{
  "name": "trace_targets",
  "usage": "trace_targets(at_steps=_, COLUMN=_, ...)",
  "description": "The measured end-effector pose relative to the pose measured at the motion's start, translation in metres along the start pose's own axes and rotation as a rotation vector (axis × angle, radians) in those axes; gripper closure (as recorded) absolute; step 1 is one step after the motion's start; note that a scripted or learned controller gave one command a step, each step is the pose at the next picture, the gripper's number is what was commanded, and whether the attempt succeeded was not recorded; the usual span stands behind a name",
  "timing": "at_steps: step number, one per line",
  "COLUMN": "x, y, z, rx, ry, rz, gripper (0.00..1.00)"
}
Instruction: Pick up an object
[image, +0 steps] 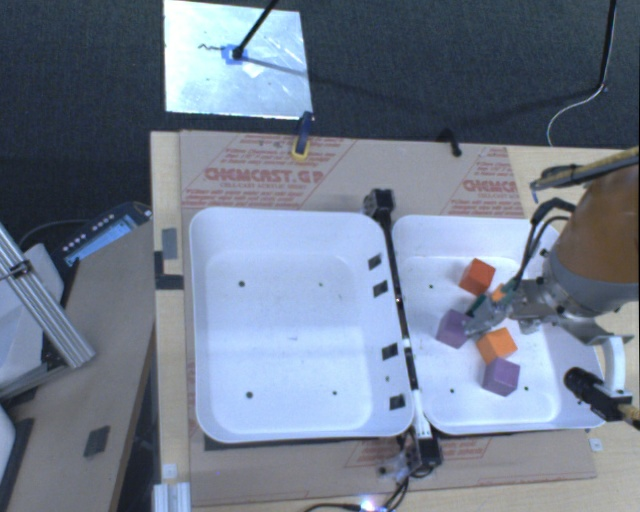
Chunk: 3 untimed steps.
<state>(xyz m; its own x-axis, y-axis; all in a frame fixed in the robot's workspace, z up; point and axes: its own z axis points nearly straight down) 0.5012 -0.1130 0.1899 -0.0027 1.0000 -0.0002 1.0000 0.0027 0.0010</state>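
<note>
The arm (600, 240) reaches in from the counter's right edge, its orange band high and the grey wrist below it, angled down and toward the counter's middle. The gripper (487, 313) hangs low near the counter's right half, tilted leftward.

Under my 2 bins lies a brown board (330, 160) printed in red, and on its far left part I can read "CHEMCAST" followed by what looks like "GP", shown upside down from this camera. The same red print repeats on the far right part of the board, but there it is too small and blurred for me to read with certainty, and the finer lines under both are illegible
</note>
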Motion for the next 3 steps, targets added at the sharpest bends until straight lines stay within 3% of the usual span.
trace_targets(at_steps=1, x=-0.087, y=0.005, z=0.095, rx=-0.006, ry=-0.003, rz=-0.001, gripper=0.0)
trace_targets(at_steps=2, x=-0.087, y=0.004, z=0.087, rx=-0.003, ry=-0.001, rz=0.0, gripper=1.0)
trace_targets(at_steps=3, x=-0.021, y=0.014, z=0.002, rx=-0.008, ry=0.001, rz=-0.008, gripper=1.0)
